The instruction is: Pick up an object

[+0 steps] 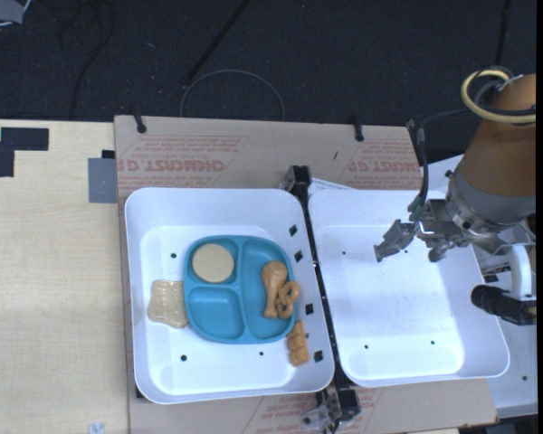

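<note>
Gripper (414, 242) hung over the right bin (407, 351), fingers apart, nothing between them. Food lay in the left bin (154, 220) (most on the tray (219, 319)). You'd best reach across, pick the toast (167, 303), and descend straight.

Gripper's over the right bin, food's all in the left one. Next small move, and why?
Probably shift the two-finger gripper left across the divider toward the left white bin. It hangs over the right white bin, while the pickable pieces lie in the left: the tan pretzel-shaped piece on the blue divided plastic tray, and the pale bread-like slice beside it.
</note>
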Controlling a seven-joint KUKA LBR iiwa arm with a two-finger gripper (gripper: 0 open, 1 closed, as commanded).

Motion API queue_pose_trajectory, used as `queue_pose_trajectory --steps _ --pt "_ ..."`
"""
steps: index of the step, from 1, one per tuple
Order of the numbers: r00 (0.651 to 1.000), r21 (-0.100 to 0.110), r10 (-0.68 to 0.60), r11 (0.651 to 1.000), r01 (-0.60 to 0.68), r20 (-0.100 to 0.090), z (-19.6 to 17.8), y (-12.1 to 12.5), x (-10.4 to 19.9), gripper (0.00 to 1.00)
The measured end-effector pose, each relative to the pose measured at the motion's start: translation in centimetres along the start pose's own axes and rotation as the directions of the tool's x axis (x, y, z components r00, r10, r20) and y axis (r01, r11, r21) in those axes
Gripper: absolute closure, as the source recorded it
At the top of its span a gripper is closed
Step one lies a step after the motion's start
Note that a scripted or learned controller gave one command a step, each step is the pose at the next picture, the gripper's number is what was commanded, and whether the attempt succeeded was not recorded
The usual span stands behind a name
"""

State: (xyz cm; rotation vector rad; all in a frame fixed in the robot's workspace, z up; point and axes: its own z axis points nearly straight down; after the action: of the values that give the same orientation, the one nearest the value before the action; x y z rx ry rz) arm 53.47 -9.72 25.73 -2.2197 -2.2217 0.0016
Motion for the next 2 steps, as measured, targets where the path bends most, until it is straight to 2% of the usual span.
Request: queue_pose_trajectory --steps 1,2 --pt "1.0 0.007 0.001 1.0 -0.001 -0.002 5.1 -1.0 0.0 0.0" --pt "1.0 0.007 0.001 1.0 -0.001 -0.002 9.5 -0.9 -0.2 0.0"
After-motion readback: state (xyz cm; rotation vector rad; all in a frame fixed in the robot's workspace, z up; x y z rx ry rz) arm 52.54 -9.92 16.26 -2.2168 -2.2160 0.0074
